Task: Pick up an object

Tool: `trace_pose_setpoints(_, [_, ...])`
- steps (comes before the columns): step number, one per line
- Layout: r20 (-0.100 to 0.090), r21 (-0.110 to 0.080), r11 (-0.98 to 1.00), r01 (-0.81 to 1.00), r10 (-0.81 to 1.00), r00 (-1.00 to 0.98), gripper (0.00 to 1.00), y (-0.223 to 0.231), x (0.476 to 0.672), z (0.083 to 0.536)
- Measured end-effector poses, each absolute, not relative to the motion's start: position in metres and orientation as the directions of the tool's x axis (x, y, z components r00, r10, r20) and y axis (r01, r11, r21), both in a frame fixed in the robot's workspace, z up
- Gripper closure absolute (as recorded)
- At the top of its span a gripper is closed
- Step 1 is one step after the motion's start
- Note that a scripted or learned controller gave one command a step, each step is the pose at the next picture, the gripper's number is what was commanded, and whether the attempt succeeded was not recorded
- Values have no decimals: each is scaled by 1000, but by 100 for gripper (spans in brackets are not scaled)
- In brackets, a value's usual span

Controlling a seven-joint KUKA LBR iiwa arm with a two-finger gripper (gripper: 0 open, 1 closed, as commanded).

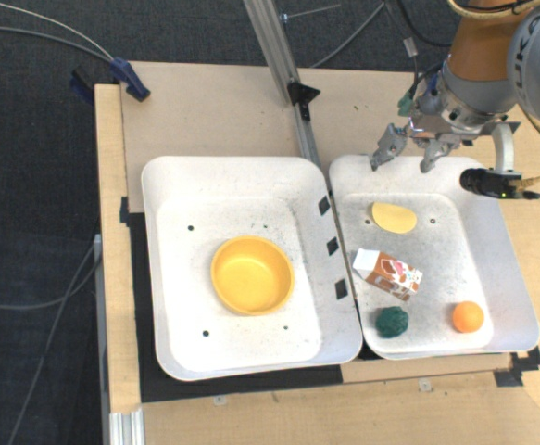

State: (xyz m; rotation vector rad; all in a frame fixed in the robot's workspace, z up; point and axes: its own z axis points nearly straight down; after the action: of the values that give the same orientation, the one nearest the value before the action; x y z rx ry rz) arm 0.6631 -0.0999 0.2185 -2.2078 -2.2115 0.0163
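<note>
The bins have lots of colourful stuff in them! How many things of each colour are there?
Yellow: 2, the bowl in the left bin and the flat oval piece in the right bin
Orange: 1, the ball
Green: 1, the dark fuzzy ball
Brown and white: 1, the small carton
Total: 5

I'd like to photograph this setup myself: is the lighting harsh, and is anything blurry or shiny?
Camera view: light is soft and even, with faint shadows under the yellow bowl and orange ball; mild sheen on the right bin; objects are sharp; the gripper looks slightly soft.
</note>
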Motion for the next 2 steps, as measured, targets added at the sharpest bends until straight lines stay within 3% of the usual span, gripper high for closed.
trace_pose_setpoints(2, [5,-22,-1,1000,1000,1,0,-101,662,100])
